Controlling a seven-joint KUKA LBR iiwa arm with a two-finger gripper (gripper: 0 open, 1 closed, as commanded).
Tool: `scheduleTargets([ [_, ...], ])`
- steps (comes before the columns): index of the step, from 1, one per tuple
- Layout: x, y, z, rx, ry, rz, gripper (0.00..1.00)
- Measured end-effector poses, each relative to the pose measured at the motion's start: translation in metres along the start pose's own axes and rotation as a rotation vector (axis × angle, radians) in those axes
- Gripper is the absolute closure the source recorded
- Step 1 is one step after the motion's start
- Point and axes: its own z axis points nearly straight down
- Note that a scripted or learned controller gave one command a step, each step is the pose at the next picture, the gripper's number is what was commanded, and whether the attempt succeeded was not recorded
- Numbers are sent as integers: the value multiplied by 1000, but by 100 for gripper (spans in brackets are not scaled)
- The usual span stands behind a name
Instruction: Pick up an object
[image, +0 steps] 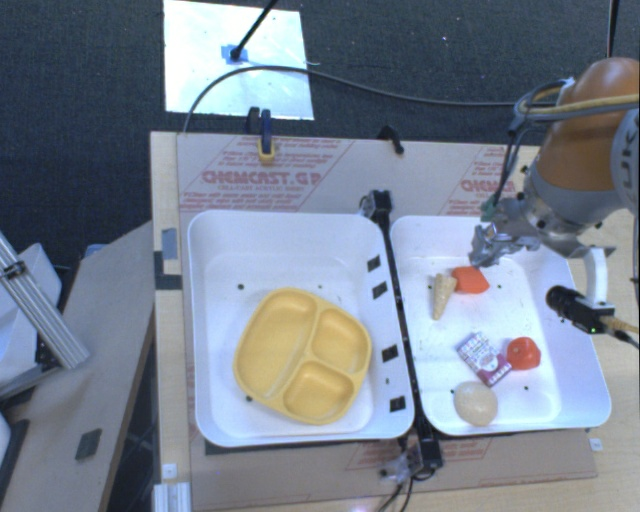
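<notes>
nearest us, along the bottom edge, sits the bench (300, 470), and on it we see two white bins side by side, the largest things in reach. our left bin (215, 260) holds a yellow tray (303, 355) with three wells, lying at a slant across the floor. our right bin (575, 400) carries the small things, well spread so each can be taken alone: a cone (441, 295) near the dividing wall, an orange block (470, 280) just beside it, a red-and-white packet (481, 358), a red piece (523, 352) touching or nearly touching that packet, and a pale ball (476, 403) close to the near rim. our arm (585, 150) leans in from the right, and the gripper (487, 245) hangs right above the orange block, which we judge to be the chosen thing. whether the gripper is parted or closed we cannot tell, and nothing is seen gripped. room is open on the block's far side; the cone crowds the left, so a descent should keep clear of it.
</notes>
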Motion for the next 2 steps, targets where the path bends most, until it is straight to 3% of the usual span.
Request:
scheduleTargets([
  [2, 100, 33, 25, 1, 0, 1, 100],
])
